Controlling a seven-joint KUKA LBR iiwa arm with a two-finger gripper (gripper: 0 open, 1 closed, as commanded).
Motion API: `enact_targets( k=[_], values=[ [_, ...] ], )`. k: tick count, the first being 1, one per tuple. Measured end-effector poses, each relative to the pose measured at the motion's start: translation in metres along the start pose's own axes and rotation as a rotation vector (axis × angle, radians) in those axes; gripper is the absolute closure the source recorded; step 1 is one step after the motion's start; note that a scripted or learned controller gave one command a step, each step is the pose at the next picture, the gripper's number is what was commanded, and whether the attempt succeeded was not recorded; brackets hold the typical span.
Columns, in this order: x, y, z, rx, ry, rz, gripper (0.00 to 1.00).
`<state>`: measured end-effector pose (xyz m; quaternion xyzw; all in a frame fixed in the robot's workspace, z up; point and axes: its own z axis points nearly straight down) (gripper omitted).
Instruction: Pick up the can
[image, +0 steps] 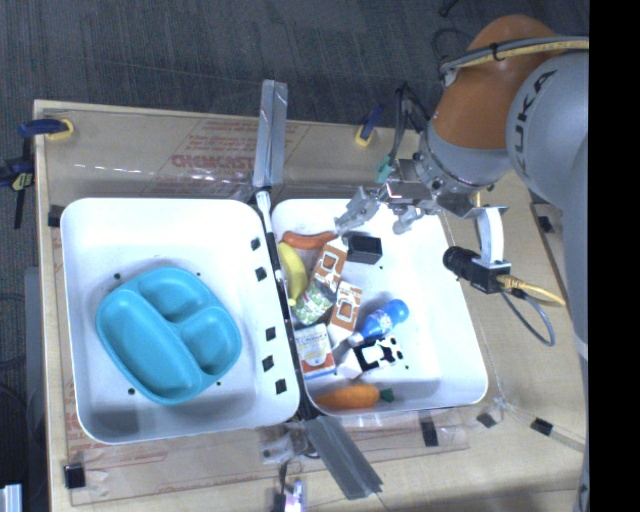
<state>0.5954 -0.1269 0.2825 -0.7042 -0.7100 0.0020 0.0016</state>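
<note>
The can (313, 300), small with a green and white label, lies at the left side of the right bin (450, 330), wedged among other items next to the banana. My gripper (382, 217) hangs over the bin's back edge, up and to the right of the can and well apart from it. Its fingers (355, 213) are spread open with nothing between them.
Around the can lie a banana (292, 270), an orange-brown box (330, 270), a sausage (305, 240), a small carton (314, 350), a blue bottle (380, 320), a black block (363, 246), a black-and-white cube (378, 355) and a carrot (348, 397). The left bin (90, 225) holds a blue divided plate (167, 333).
</note>
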Motion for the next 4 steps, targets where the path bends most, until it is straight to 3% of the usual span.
enact_targets(
  k=[1, 2, 3, 4],
  values=[
    [0.008, 0.046, 0.087, 0.0, -0.001, -0.059, 0.0],
    [-0.05, 0.008, 0.137, 0.001, 0.001, 0.273, 0.0],
    [-0.067, 0.009, 0.176, -0.025, 0.008, 0.363, 0.0],
    [-0.069, 0.058, 0.183, -0.005, 0.002, 0.369, 0.0]
  ],
)
